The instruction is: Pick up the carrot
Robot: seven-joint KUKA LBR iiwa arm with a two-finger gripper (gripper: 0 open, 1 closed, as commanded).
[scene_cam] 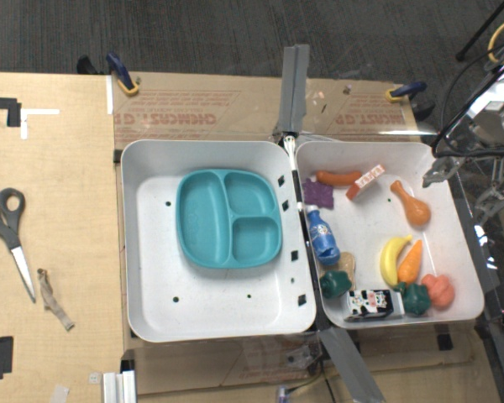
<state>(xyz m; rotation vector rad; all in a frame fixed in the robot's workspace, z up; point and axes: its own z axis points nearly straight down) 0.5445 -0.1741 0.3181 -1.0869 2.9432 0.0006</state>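
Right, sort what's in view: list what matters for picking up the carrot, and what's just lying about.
For the job:
carrot, in the right bin, touching the banana

Lying about:
teal divided plate in the left bin
blue bottle
hot dog
drumstick
milk carton
scissors on the bench

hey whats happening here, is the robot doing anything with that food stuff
Nothing is being handled yet. The carrot lies in the right bin, beside a banana, with other toy food around it. The left bin holds a teal divided plate. The arm sits at the right edge, well clear of the carrot, so the pick has not started. Scissors lie on the bench to the left.
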